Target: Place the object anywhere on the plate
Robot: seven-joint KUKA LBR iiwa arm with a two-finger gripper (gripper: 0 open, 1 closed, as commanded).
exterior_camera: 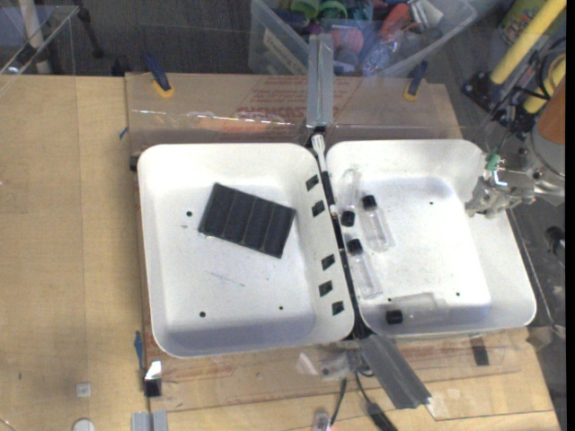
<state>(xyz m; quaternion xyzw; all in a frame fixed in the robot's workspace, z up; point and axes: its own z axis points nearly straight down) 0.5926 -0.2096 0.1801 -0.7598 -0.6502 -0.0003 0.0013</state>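
A dark, ribbed rectangular plate (pixel 247 220) lies flat in the left bin (pixel 171 321), slightly turned, with nothing on it. Several clear plastic tubes with black caps lie in the right bin (pixel 503 303). One tube (pixel 375 224) sits near that bin's left side, and another (pixel 363 273) rests along the divider. A third tube (pixel 415 303) lies by the front rim. My gripper (pixel 492 192) hangs over the right bin's right rim, well away from the tubes and the plate, with nothing visibly in it.
A black-clipped divider (pixel 325 241) runs between the two bins. A clear tub of colourful toys (pixel 359 12) stands behind them. Cables and a yellow tube (pixel 530 34) crowd the far right. Bare wooden bench (pixel 63 241) spreads to the left.
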